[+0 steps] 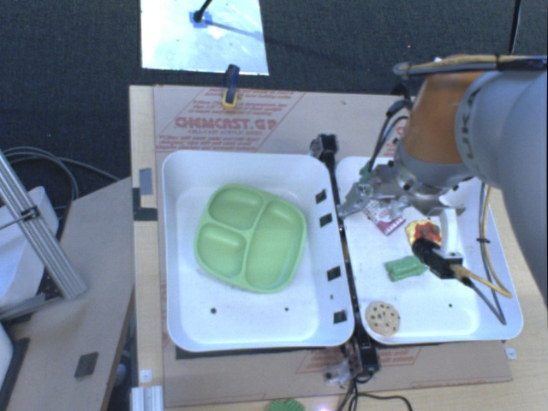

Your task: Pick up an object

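We see the gripper [370, 197] low in the right bin [479, 319] beside a red packet [390, 222]; jaw state indiscernible, nothing visibly held, so the pick remains undone.

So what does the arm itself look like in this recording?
The arm is a thick grey cylinder with a broad orange band above the wrist. Thin cables run down beside the wrist to a metallic hand, and a yellow cable trails below it.

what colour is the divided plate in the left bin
Light green, plain, seen clearly in the camera view: the divided plate lies in the left bin.
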Robot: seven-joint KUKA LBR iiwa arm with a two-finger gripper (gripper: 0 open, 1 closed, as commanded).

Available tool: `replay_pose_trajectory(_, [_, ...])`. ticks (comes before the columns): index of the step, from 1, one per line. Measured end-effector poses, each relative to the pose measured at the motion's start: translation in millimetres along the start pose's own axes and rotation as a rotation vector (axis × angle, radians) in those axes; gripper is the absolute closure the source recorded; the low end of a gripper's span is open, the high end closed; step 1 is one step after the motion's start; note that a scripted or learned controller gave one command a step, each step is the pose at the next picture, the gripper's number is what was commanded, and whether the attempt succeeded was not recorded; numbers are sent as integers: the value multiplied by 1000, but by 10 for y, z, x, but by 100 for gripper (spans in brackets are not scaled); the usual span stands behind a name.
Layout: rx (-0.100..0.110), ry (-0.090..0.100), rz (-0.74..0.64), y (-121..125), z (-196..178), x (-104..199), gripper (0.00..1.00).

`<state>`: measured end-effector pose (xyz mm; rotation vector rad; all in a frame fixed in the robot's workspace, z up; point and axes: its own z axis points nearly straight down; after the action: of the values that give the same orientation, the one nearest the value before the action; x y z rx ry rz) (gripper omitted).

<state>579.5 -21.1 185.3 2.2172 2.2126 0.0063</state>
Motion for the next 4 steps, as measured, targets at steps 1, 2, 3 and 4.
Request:
replay_pose_trajectory(1, [15, 5, -1, -968, 6, -48, 0])
replay_pose_trajectory(2, [8, 7, -13, -931, 1, 672, 0])
replay_pose_trajectory(3, [6, -1, 5, -729, 0, -333, 0])
replay_pose_trajectory(4, [8, 9, -17, -932, -141, 750, 0])
